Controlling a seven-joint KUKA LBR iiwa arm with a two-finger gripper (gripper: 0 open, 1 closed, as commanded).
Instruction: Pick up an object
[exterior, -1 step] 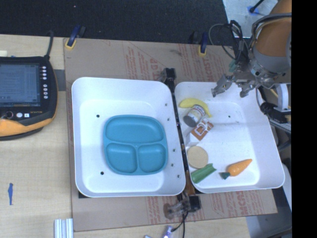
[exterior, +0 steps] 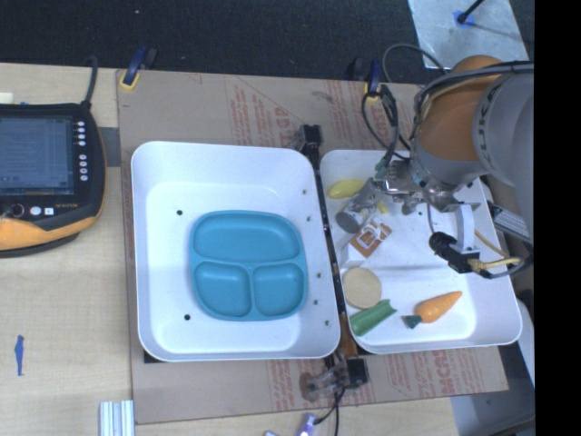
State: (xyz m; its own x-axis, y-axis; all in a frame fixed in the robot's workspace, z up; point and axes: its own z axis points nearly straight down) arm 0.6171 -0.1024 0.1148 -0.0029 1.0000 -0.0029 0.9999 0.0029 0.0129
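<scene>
**Operator:** Any writing I can go by?

**Spotter:** Nothing you can read. The cardboard sheet (exterior: 254, 116) under the bins carries faded reddish print, too faint to make out. The screen of the teach pendant (exterior: 41, 175), well left of the right bin (exterior: 472, 334), is a blur.

**Operator:** Where are the objects?

**Spotter:** All are inside the right bin. A toy carrot (exterior: 438, 306) lies near its front edge, and a green vegetable piece (exterior: 372, 317) sits at its front-left corner. A round tan disc (exterior: 362, 287) is just behind the green piece, against the left wall. A small orange-and-white patterned square (exterior: 371, 237) sits left of the bin's middle. A yellow piece (exterior: 346, 188) lies at the far-left corner.

**Operator:** And the gripper?

**Spotter:** The gripper (exterior: 388, 187) is over the far-left part of the right bin, beside the yellow piece. You cannot tell whether it is open or closed, because the wrist and cables cover it. A grey piece (exterior: 349, 216) just beside it may be loose or part of the tool.

**Operator:** Room to move?

**Spotter:** The right bin's floor is bare through its middle. The arm (exterior: 472, 125) covers its far-right corner and is cut off at the frame. Left of the right bin, the left bin (exterior: 154, 243) holds a blue divided plate (exterior: 247, 263).
</scene>
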